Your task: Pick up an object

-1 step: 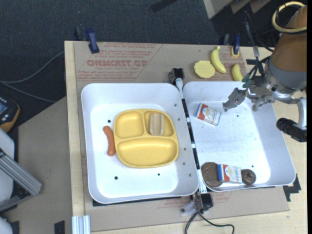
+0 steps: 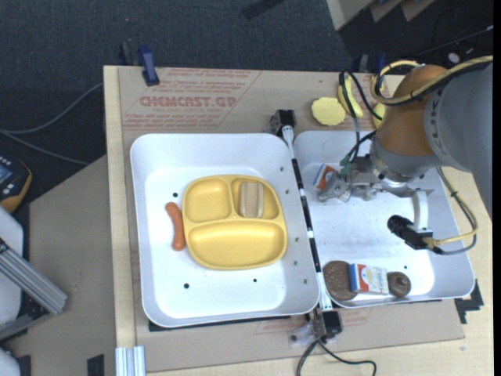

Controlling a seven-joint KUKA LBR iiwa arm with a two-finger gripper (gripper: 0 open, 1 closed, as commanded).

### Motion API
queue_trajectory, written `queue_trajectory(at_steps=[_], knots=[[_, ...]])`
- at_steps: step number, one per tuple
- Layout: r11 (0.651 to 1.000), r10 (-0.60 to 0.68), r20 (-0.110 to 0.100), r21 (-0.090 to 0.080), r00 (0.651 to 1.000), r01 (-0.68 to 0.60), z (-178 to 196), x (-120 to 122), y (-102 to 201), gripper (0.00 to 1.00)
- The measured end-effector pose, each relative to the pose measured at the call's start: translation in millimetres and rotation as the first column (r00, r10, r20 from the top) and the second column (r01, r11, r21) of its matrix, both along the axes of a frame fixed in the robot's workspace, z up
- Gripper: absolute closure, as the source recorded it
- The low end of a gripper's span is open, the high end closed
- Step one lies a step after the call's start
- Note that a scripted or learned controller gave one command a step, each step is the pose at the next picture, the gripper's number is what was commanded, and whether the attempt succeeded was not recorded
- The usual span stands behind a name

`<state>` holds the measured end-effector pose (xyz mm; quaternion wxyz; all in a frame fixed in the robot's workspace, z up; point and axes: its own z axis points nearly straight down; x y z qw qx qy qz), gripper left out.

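tool [image 2: 335,188] lowered into the upper left part of the right bin [image 2: 450,280], beside a small red, white and blue item [image 2: 323,176] lying at its tips; spread or pressed together: cannot tell. nearer the camera than the tool, along the same bin's front wall: brown disc [image 2: 338,280], red-and-white carton [image 2: 370,280], small dark round piece [image 2: 399,283]. to the tool's left, in the left bin [image 2: 149,210]: yellow divided plate [image 2: 233,222] holding a tan piece [image 2: 250,199], orange sausage [image 2: 177,225] touching the plate's far edge; beyond the tool, on the surface [image 2: 196,104]: yellow lump [image 2: 329,111].
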<state>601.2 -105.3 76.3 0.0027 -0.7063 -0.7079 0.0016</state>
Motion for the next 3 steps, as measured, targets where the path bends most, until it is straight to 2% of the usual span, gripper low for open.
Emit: queue_trajectory(at_steps=[1,2,3], knots=[[1.0,0.001,0.013,-0.003,1.0,-0.001,9,66,4,0.0],[1.0,-0.001,0.008,-0.002,1.0,0.001,9,66,10,0.0],[1.0,0.0,0.011,-0.003,1.0,0.0,20,66,10,1.0]])
